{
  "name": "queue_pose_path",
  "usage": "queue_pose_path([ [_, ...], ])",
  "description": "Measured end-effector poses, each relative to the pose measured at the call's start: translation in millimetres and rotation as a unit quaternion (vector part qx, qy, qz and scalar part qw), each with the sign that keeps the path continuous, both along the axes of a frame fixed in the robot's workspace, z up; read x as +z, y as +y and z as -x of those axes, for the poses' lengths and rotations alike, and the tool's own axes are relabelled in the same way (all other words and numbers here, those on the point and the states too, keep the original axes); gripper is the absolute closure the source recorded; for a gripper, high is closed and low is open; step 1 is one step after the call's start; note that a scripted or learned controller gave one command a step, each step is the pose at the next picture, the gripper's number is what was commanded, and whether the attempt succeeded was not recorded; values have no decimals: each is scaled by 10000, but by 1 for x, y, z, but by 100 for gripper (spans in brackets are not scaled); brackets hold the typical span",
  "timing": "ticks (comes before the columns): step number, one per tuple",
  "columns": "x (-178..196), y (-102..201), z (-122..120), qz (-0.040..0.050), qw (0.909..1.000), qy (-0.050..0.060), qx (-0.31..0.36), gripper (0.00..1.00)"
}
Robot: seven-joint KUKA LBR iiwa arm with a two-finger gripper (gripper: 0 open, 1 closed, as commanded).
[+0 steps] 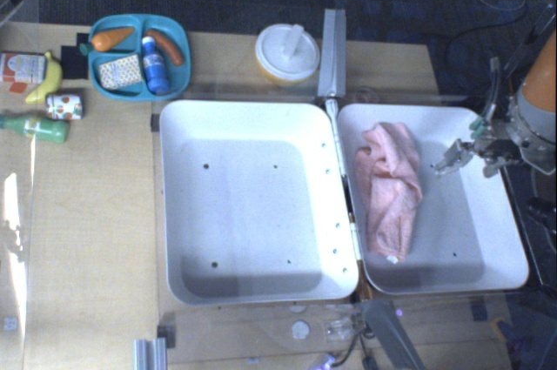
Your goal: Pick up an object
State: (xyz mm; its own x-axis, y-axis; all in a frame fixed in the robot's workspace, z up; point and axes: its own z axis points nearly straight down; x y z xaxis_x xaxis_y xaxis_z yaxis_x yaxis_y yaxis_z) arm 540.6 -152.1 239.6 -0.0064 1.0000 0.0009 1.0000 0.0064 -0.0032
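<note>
Right bin [487, 259]: one crumpled pink cloth [389, 185], lying lengthwise at its left side. Pincer [470, 158]: fingers spread, nothing between them, right of cloth, apart.

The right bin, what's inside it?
A crumpled pink cloth lies in the right bin's left half, with the gripper over its right side. Anything beneath the cloth is hidden.

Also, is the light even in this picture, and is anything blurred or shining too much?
Camera view: the light is cool and fairly even; soft shadow lies along the near wall of the left bin; pale glare streaks the bench at left; the gripper looks slightly soft; the pink cloth stays readable.
</note>
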Motion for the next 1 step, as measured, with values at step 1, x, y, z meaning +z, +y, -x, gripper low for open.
queue_pose_path([
  [1, -138, 11, -27, -5, 9976, 3, 685, 0],
])
